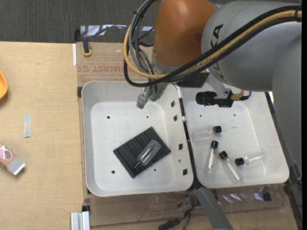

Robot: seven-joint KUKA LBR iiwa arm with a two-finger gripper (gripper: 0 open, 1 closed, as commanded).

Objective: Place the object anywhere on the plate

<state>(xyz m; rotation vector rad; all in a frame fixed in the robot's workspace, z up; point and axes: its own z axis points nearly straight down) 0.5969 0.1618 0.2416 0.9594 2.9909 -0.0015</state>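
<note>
Vial (147, 153) rests on plate (125, 155) at left bin's (91, 128) six o'clock; end effector state cannot be told; advise withdrawing arm (225, 37) vertically to avoid nudging it.

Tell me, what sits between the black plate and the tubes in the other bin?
The raised white divider where the two bins meet, seen in the camera view, separates the black plate from the loose tubes.

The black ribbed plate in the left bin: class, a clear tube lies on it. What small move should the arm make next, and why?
Probably lift up and back off toward the right. A clear tube already lies on the black ribbed plate in the left bin, so the placing looks done. The arm hangs over the bins' far edge, apart from the tube. More tubes lie in the right bin.
</note>
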